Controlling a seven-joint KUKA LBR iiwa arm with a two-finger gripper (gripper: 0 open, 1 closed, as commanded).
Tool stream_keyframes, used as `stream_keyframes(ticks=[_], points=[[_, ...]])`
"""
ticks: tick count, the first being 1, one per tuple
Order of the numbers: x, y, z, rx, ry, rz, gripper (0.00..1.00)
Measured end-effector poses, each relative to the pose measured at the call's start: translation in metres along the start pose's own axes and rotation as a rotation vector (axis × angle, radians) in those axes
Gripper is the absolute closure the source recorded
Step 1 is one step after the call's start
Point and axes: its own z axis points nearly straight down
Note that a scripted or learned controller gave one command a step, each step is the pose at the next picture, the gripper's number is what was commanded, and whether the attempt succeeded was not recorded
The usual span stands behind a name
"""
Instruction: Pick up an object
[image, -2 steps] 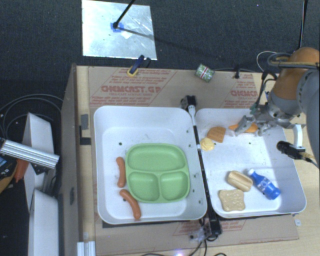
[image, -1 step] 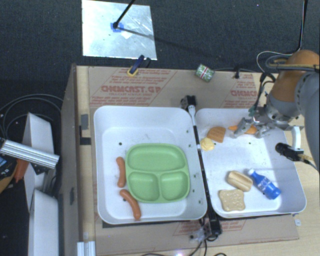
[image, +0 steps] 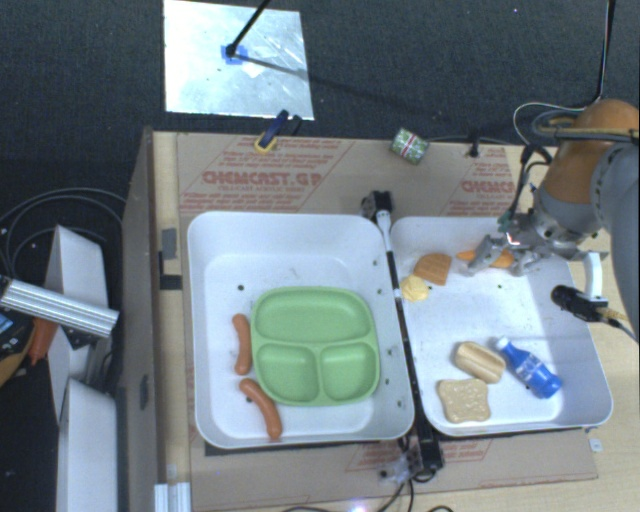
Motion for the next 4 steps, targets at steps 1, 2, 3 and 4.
stream_keyframes(ticks=[1,2,3,4], points=[[0.011,0.001,-0.005,-0.016,-0.013,-0.001,0.00],[0.000,0.001,-0.011,-0.012,-0.004,-0.001,0.00],[0.003,0.002,-0.001,-0.017,-0.013,-0.001,0.00],[0.029,0.005,-0.023,-0.034,-0.019,-0.003,0.00]])
